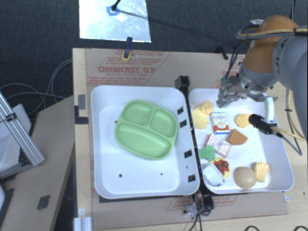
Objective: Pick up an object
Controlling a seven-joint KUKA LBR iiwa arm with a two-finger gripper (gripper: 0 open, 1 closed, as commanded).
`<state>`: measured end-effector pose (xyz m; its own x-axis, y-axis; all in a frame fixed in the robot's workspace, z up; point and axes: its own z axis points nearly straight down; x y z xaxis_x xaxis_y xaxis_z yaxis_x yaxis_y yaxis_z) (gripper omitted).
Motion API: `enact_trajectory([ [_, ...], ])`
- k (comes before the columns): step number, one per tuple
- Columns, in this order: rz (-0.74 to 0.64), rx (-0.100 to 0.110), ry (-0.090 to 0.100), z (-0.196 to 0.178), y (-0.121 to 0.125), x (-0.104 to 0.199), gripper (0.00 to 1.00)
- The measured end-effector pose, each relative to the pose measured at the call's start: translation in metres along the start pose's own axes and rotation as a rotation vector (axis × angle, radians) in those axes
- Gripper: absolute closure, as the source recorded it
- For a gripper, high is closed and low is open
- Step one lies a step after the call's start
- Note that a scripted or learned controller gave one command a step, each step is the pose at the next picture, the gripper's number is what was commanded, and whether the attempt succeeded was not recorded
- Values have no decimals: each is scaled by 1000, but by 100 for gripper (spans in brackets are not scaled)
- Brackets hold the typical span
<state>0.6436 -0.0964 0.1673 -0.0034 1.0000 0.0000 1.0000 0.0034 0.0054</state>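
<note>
My gripper (225, 100) hangs over the far edge of the right bin (279, 153), just right of a yellow pear-shaped toy (202, 114) and above a small red and white carton (220, 121). I see nothing held in it. Further toy foods lie in this bin: a yellow-orange piece (243, 120), a brown wedge (237, 137), a red and white packet (217, 145), a green piece (208, 153), a red and white item (219, 170), a beige round bun (244, 177) and a yellow shell (261, 170).
The left bin (103, 129) holds a green divided plate (147, 129). A black divider (190, 129) runs between the two bins. The grey arm with its orange band (269, 37) reaches in from the upper right. Cardboard lies under the bins.
</note>
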Motion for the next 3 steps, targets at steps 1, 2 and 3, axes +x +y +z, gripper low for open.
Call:
enact_trajectory([
  [1, -2, -2, -1, -55, 2, 0, 100],
  [2, -3, 6, 0, -48, -31, 32, 100],
  [3, -5, 6, 2, -67, -67, 70, 100],
])
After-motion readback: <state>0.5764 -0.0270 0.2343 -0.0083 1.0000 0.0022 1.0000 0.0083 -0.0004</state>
